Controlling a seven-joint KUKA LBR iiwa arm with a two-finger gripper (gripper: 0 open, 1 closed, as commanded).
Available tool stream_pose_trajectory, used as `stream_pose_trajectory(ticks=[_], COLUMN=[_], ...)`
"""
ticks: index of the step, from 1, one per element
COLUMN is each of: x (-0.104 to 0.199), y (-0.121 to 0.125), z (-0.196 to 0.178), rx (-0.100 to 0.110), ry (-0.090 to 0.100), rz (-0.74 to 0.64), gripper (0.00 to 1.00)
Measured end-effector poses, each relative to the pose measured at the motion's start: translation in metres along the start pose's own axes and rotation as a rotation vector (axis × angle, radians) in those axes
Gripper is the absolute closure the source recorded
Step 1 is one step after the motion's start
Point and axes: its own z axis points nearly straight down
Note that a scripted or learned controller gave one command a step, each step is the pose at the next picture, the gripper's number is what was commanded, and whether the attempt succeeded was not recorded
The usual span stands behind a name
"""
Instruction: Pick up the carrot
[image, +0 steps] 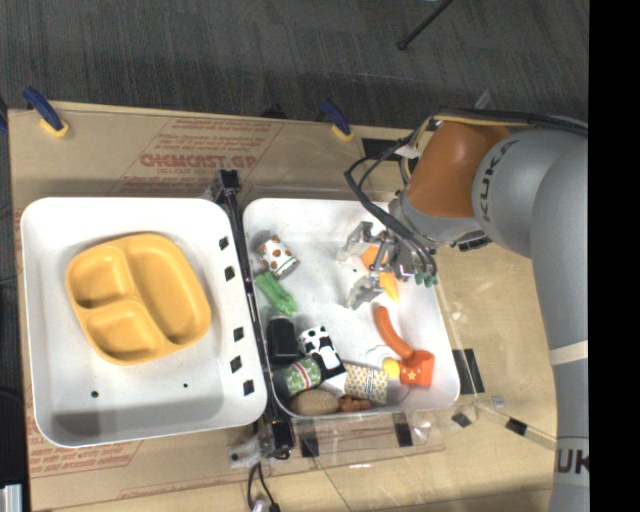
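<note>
The carrot (391, 333), a curved orange piece, lies near the right wall of the right bin (318, 222). My gripper (359, 268) hovers just above and to the left of the carrot's upper end. Its silver fingers (356, 240) are spread open, with bare bin floor between the tips. A small orange and yellow patch shows near the palm, and I cannot tell what it is. The carrot's lower end rests against a red-orange toy (418, 370).
The right bin also holds a small can (275, 255), a green vegetable (275, 294), a black item (282, 340), a black-and-white toy (320, 345), a green can (300, 376) and a brown potato (318, 402). A yellow divided plate (140, 295) sits in the left bin (60, 420).
</note>
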Motion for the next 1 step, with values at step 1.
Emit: stream_pose_trajectory(ticks=[1], x=[-0.0056], y=[0.0010], z=[-0.0184], rx=[0.004], ry=[-0.016], rz=[-0.008], gripper=[1.00])
